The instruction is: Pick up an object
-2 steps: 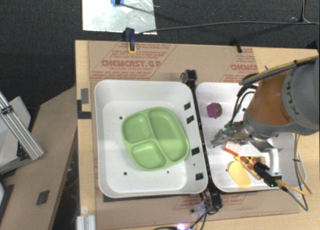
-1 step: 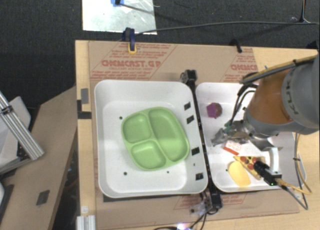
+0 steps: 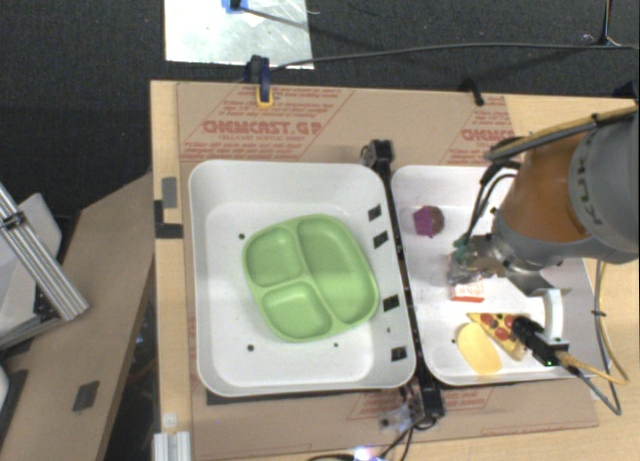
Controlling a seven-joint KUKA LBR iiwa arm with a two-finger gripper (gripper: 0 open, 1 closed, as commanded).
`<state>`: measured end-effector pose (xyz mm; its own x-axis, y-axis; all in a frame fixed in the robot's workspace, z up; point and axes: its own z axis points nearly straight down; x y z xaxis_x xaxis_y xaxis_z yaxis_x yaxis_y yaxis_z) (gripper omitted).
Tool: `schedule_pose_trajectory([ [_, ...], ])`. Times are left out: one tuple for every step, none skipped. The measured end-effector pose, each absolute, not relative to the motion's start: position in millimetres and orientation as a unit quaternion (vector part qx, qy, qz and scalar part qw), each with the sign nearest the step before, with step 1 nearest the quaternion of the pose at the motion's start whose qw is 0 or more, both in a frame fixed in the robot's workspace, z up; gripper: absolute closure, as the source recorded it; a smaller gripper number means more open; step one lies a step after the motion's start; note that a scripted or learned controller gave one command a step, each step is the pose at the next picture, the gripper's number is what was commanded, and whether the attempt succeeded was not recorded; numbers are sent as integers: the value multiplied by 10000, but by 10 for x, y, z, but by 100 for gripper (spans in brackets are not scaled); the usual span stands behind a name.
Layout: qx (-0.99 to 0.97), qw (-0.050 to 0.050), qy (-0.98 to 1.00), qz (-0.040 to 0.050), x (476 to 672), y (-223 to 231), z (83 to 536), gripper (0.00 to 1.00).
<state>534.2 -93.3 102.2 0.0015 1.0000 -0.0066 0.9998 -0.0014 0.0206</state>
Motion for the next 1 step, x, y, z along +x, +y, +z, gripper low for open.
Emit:
schedule_pose_trajectory([
  [7058, 18, 7084, 15, 5293, -931, 1635, 100],
])
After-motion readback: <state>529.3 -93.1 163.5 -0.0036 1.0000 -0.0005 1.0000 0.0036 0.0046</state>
